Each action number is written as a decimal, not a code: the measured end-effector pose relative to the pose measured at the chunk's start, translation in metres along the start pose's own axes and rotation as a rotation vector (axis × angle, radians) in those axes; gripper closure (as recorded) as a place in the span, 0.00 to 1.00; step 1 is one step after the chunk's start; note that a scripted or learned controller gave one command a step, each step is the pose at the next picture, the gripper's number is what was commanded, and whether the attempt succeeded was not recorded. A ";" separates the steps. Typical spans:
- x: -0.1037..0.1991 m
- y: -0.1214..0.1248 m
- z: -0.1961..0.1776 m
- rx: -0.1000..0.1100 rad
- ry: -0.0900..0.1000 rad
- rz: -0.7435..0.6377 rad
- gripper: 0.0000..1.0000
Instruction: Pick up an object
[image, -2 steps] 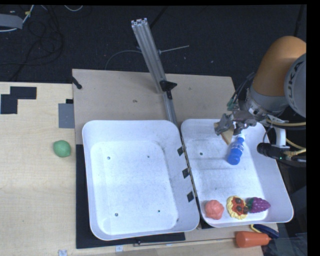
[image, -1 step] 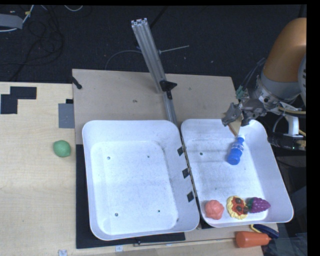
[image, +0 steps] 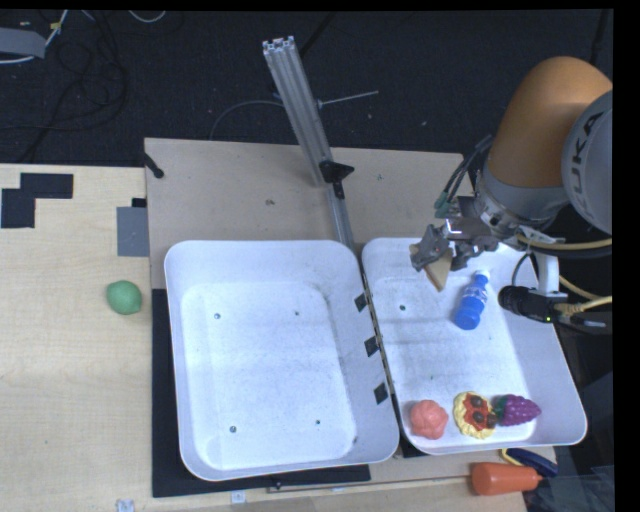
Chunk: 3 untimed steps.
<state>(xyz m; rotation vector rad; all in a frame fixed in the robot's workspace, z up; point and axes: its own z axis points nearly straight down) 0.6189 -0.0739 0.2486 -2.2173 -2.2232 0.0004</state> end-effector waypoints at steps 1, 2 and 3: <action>0.047 -0.013 0.014 0.000 0.000 0.000 1.00; 0.101 -0.030 0.025 0.000 0.000 -0.001 1.00; 0.159 -0.042 0.016 -0.001 0.000 -0.001 1.00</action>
